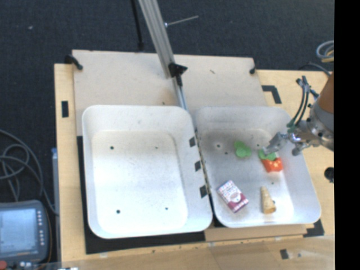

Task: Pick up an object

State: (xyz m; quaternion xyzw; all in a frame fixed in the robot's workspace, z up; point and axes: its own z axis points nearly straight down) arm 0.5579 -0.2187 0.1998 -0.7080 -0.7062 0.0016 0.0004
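Orange object (273, 164) lies beside the hand (272, 146), whose grip state is unclear.

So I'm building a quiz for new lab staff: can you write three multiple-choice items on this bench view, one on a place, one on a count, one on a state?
1. Where does the pink carton lie?
A. left bin
B. right bin
C. on the bench

2. How many loose objects lie in the right bin?
A. two
B. four
C. six

3. How is the gripper placed?
A. close over the orange-red object
B. over the left bin
C. resting on the tan piece

Answers: 1 B, near that bin's front. 2 B: green piece, orange-red object, carton, tan piece. 3 A, its tip sits just above it.
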